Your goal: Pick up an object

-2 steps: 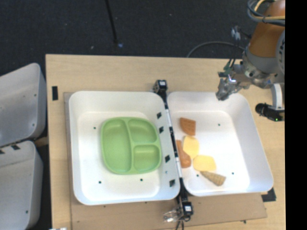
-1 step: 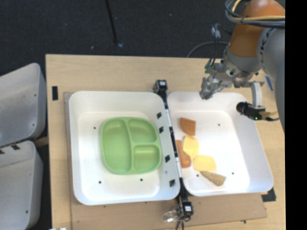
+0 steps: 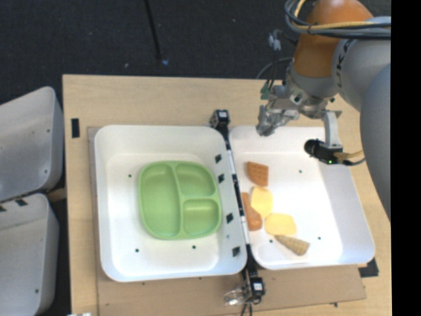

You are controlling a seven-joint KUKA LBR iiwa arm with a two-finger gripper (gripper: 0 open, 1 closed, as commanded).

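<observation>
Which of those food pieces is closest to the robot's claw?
The orange wedge-shaped piece, topmost in the right bin; the yellow and tan pieces lie farther from the gripper.

Green plate (image 3: 177, 199), white bins (image 3: 108, 242), orange and yellow food pieces (image 3: 262, 201), orange-banded arm (image 3: 329, 31)

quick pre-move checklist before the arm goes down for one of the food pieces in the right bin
1. Gripper above the right bin, at its far edge: ok.
2. Gripper over a food piece: not ok; the orange piece lies nearer the camera.
3. Fingers open: cannot tell.
4. Pieces apart enough for a clean grasp: not ok; the two yellow pieces touch neighbours by the divider.
5. Tan wedge free on its right side: ok.
6. Green tray in the left bin, clear of the path: ok.
</observation>
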